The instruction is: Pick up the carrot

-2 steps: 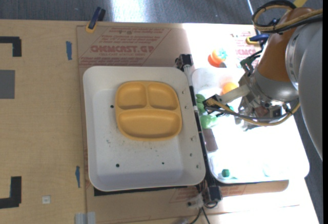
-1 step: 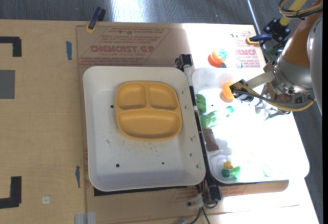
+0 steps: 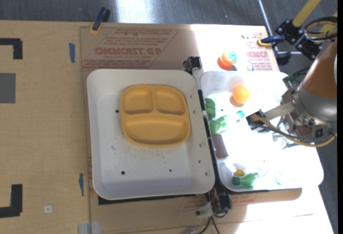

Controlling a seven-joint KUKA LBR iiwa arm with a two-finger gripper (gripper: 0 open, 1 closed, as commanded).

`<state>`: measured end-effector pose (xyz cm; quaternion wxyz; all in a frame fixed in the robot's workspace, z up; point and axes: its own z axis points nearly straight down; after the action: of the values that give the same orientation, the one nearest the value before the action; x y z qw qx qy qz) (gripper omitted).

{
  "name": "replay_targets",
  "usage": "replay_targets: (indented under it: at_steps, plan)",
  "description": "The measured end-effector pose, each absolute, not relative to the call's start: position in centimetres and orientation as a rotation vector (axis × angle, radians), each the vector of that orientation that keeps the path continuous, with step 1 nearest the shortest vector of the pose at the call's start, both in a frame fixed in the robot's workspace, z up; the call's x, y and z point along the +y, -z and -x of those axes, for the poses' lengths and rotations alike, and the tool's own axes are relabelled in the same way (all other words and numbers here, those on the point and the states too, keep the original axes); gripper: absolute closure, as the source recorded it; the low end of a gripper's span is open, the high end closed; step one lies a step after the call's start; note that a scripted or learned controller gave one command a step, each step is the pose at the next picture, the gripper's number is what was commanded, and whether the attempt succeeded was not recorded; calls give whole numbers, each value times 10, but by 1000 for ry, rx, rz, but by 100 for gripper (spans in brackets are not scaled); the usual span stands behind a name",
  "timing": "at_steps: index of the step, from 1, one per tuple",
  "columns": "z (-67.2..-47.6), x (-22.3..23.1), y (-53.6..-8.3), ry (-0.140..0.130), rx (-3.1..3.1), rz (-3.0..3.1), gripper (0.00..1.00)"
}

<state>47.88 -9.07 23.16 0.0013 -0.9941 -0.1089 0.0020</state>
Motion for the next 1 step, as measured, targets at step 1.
replay_targets:
  at_steps: [1]
  plan:
    - [-511,-25,-184,-8,-409,3110,100]
